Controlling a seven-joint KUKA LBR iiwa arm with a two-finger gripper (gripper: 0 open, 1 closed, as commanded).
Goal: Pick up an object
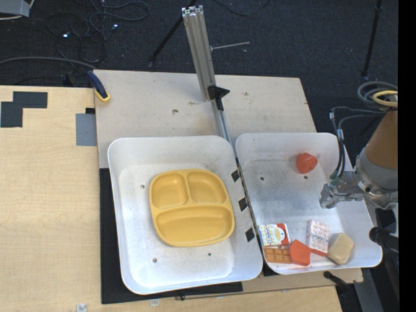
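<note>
tool (330,197) low over the right bin (279,149), near its right wall, hanging from the grey wrist with the orange band above; fingers too small and blurred to judge, so cannot tell whether wide or narrow. nothing visibly between them.

closest target: red-orange ball (307,162), just to the far left of the tool, lying alone on bare bin floor, apart from everything else. probably light and somewhat smooth, round, so likely to roll away if nudged off centre; best taken straight down across the widest part, fingers on opposite sides.

nearer the front edge of the same bin, a cluster: tan block (340,248) at the right, seemingly soft like a sponge or bread piece, likely light and forgiving to squeeze; white packet (318,236) just beside it, flat and thin, hard to get under; orange wedge (299,253) touching or overlapping a waffle-like brown piece (277,255); a small printed card (273,234) just beyond them. crowded, so riskier to grip one without dragging another.

further out, in the left bin (123,174), a yellow divided tray (192,207), stiff, wide and shallow, graspable only by the rim. both bins on the pale table (260,103).
</note>
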